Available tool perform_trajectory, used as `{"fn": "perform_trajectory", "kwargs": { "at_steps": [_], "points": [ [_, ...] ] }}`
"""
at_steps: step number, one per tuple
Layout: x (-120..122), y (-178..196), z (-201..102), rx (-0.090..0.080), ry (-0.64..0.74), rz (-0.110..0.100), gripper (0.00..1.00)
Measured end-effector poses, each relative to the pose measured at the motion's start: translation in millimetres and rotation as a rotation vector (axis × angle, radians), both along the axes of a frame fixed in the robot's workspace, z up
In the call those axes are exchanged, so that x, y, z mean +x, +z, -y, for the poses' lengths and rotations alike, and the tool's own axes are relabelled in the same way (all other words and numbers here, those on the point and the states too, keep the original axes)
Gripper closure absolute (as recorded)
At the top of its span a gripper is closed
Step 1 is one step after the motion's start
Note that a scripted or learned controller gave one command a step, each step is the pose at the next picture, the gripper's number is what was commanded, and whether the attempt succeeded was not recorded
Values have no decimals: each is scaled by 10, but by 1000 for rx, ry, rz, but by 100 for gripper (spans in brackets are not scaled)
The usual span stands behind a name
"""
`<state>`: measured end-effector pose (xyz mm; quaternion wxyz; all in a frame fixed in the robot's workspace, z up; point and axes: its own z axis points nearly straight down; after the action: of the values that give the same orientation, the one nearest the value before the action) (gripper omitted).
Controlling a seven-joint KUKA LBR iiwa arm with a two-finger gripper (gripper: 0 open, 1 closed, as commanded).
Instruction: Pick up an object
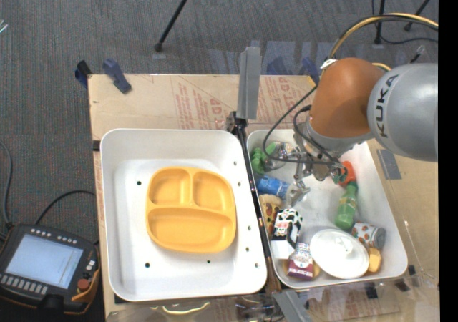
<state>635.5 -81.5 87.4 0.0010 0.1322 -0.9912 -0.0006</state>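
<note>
Bench (164,102): we see a brown board carrying two shallow white bins side by side, with grey carpet behind it.
Arm (401,109): it reaches in from the right, grey with an orange band, and hangs over the upper part of the right bin.
Left bin (122,156): it holds one thing, lying flat near its middle.
Right bin (390,220): it is crowded with small objects, most of them along its left and lower sides.
Yellow plate (191,209): a divided plate with three sections, in the left bin, well apart from the arm.
Handset (44,263): a dark control unit with a screen sits on the floor at lower left.
White lid (339,252): a round disc at the lower right of the right bin.
Gripper (309,174): it points down into the right bin, above the clutter; we cannot tell how its fingers stand, and we see nothing held.
Green bottle (348,210): upright-ish at the right, just beside the gripper.
Blue can (273,185): lying to the gripper's left.
Black-and-white carton (287,223): below the gripper, near the bin's left wall.
</note>
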Motion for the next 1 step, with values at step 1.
{"fn": "perform_trajectory", "kwargs": {
  "at_steps": [1],
  "points": [
    [-388,11,829,-1,30,4,0]
  ]
}}
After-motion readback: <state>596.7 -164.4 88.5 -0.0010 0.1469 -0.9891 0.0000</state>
